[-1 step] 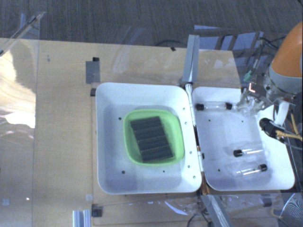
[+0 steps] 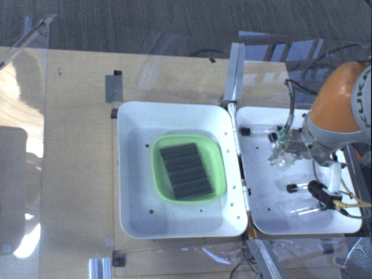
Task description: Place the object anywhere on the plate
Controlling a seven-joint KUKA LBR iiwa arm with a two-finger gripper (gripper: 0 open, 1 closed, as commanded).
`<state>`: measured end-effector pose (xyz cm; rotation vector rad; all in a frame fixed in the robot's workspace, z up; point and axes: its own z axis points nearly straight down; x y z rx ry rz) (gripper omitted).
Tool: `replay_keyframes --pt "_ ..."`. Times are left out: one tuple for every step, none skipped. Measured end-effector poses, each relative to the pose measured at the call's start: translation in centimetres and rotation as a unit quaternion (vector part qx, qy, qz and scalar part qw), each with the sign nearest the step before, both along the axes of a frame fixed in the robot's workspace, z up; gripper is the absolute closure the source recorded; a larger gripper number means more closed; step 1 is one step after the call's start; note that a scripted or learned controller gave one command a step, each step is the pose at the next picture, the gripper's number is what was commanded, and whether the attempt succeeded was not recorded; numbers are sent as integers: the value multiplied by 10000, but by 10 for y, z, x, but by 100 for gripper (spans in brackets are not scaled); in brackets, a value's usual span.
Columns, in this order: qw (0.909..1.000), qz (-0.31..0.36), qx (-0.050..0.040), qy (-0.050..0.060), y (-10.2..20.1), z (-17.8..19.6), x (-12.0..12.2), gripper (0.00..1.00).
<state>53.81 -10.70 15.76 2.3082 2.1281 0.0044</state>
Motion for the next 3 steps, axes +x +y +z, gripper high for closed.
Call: replay_keyframes --pt "10000 0 -1 -1 0 0 0 0" --pt "9998 219 -18 -31 -54 133 -49 0" --pt "9999 -169 -13 -22 -81 123 -49 0"
